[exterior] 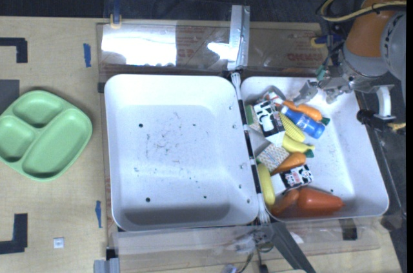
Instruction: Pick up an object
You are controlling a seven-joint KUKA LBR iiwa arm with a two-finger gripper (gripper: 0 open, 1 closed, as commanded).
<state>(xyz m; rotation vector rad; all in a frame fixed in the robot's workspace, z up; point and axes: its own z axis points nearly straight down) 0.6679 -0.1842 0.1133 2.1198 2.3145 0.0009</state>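
The right bin [361,155] holds a pile of toy food along its left side. In it are a blue bottle [306,125], an orange carrot [304,110], a yellow banana [293,136] and a black-and-white carton [265,117]. Nearer the front lie a speckled block [273,153], a second small carton [297,176], a long yellow piece [266,184] and a red pepper [317,201]. My gripper [321,91] hangs over the bin's back right part, just above and right of the carrot. Its fingers [306,91] stand apart with nothing between them.
The left bin [122,97] sits beside the right one, sharing a middle rim. A green divided plate [42,133] rests on the bench at far left. A clear panel with a metal post [239,36] stands behind the bins. Cables loop above the arm's orange band [364,33].
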